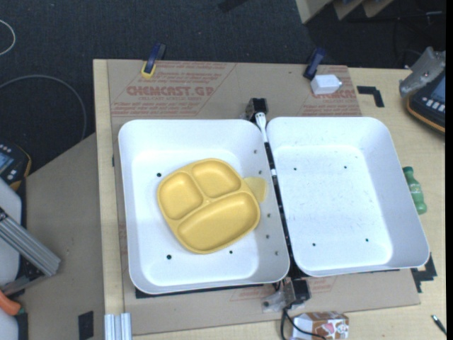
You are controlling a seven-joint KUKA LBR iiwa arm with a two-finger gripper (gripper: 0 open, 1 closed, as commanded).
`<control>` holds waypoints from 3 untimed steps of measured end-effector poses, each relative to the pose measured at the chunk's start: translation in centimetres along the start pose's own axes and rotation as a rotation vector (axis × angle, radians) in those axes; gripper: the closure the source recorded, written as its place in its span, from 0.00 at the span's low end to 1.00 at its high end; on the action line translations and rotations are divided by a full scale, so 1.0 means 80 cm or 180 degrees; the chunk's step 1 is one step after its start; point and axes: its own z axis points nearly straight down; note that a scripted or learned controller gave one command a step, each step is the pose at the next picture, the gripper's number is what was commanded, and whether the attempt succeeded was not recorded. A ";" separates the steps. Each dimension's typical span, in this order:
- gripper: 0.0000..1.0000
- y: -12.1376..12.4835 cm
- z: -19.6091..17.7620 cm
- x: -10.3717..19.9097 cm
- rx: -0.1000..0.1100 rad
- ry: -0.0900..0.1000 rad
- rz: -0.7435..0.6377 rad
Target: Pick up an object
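The yellow divided plate (208, 205) lies flat on the floor of the left bin (134, 190), roughly centred and turned at a slant, its two small compartments toward the far side and its one large compartment toward the near side. A small pale yellow piece (256, 188) shows at its right edge, touching or just under the rim; the view is too coarse to tell whether it is a separate item or part of the plate. The right bin (396, 190) sits beside the left one on the bench (212, 91), the two rims meeting along a dark strip. No arm is over the bins, so the state of the fingers cannot be told. The plate is judged to be moulded plastic: light, stiff, smooth and likely slippery, not fragile. It lies low against the bin floor, so a grasp across its full width is unlikely to succeed. The recommended hold is on the raised outer rim or on one of the ridges between compartments, with one finger inside a compartment and the other outside.
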 end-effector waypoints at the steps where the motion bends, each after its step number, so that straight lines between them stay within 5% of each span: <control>1: 0.00 -0.091 -0.073 0.049 0.0004 0.0005 0.0004; 2: 1.00 -0.088 -0.081 0.048 0.0019 -0.0002 0.0007; 3: 1.00 -0.092 0.080 0.059 0.0080 0.0012 0.0014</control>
